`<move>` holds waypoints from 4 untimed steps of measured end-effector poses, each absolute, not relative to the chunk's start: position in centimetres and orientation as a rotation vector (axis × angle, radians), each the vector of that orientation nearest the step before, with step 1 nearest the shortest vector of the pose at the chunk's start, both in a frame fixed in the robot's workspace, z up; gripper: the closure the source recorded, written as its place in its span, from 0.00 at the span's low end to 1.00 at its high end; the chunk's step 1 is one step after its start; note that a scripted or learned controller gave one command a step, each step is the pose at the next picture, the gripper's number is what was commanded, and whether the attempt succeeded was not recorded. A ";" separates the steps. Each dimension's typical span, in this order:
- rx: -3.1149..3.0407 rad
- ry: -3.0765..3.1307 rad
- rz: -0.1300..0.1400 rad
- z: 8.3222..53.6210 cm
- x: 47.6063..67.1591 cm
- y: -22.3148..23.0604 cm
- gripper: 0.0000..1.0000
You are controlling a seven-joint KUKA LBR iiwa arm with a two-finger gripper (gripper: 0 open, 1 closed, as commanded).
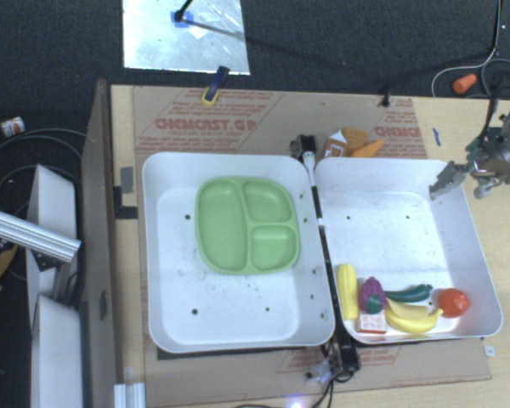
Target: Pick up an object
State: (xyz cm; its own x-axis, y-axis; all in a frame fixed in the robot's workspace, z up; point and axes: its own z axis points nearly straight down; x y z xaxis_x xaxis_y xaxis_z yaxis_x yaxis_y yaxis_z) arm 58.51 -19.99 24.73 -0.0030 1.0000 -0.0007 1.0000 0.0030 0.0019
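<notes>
Several toy foods lie along the near edge of the right bin [459, 219]: a yellow corn cob [347, 289], a purple bunch of grapes [371, 293], a banana [412, 318], a dark green vegetable [410, 294], a red tomato [452, 302] and a small red and white carton [371, 324]. My gripper [456, 189] hangs over the far right corner of that bin, well away from the toys. It is open, with nothing between its fingers.
A green divided plate [246, 225] lies in the left bin [174, 313]. Orange toy pieces [354, 144] rest on the cardboard behind the bins. Cables and metal parts sit off the bench to the left.
</notes>
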 end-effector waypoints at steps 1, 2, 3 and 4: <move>2.214 2.229 -0.002 15.9 63.3 -20.6 0.00; 2.212 2.230 0.002 12.9 65.2 -17.1 0.00; 2.210 2.224 0.006 18.1 67.0 -18.2 0.00; 2.213 2.234 0.001 15.5 65.1 -11.3 0.00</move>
State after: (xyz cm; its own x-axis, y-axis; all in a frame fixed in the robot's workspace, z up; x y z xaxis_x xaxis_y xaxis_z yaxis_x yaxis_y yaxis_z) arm 65.15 -11.27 15.48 -0.0096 0.9999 0.0027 1.0000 0.0096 -0.0015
